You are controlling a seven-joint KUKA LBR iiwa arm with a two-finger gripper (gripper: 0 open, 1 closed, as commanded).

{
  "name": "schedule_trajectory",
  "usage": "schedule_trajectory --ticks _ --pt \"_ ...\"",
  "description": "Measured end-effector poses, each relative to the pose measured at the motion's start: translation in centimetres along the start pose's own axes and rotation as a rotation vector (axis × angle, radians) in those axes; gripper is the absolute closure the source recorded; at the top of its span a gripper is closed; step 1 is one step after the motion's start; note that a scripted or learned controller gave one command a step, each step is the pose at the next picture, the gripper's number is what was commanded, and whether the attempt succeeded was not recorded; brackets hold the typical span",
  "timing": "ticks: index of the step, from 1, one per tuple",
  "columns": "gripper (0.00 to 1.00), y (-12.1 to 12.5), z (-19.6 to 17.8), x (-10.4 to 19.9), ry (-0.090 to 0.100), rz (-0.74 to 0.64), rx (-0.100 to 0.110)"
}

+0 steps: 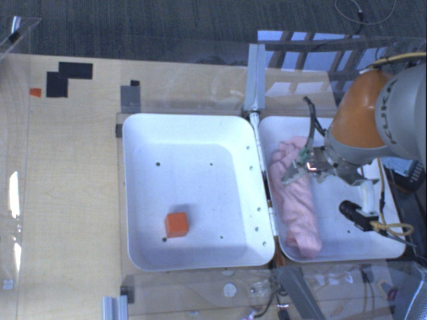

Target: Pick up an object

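1. Our gripper [298,170] hangs low over the right bin [347,249], its tips at the upper part of the pink cloth [298,209]; how far it is open we cannot tell, and we see nothing held.
2. We judge this the reach-and-close step (contact looks likely, not certain). Next calls for pinching a fold, then lifting straight up.
3. The cloth lies bunched along the bin's left wall, long axis running from the far edge toward the near edge.
4. An orange block [177,225] sits in the left bin [137,179], well apart.
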State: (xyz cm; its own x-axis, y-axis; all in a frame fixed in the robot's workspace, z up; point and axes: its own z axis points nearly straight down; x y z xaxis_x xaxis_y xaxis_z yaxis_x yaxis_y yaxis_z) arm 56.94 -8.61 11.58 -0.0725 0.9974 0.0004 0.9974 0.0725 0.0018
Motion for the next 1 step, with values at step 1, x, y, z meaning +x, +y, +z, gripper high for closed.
schedule_trajectory --ticks 1 --pt "0.00 6.22 2.51 -0.83 -0.003 -0.148 -0.013"
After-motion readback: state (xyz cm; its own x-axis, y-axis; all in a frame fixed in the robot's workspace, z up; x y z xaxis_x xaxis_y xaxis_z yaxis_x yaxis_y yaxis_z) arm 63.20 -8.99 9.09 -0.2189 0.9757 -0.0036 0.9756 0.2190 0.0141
